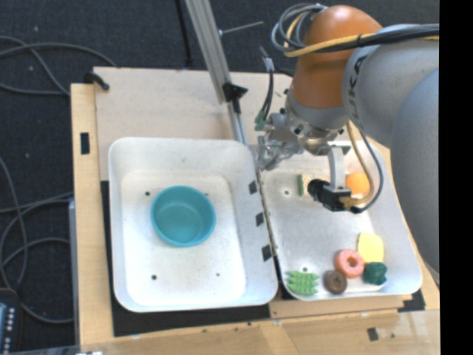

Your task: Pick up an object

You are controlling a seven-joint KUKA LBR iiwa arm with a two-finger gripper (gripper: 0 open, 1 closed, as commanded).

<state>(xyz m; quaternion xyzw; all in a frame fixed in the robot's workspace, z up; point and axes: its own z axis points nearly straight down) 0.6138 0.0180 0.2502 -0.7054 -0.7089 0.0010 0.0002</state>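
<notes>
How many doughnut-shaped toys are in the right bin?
2, both near the front edge of the right bin: a pink doughnut and a brown doughnut touching it in front. The arm may hide others.

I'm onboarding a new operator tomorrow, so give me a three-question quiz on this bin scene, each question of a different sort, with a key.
1. True or false: the teal bowl sits in the left bin.
2. Multiple choice: which thing lies right beside the pink donut in the right bin?
A. a brown donut
B. a red cup
C. a blue spoon
3. Fill in the blank: the gripper hangs over the ____ edge of the right bin, near the divide between the bins.

Key: 1 true; 2 A, the brown donut; 3 far.
</notes>
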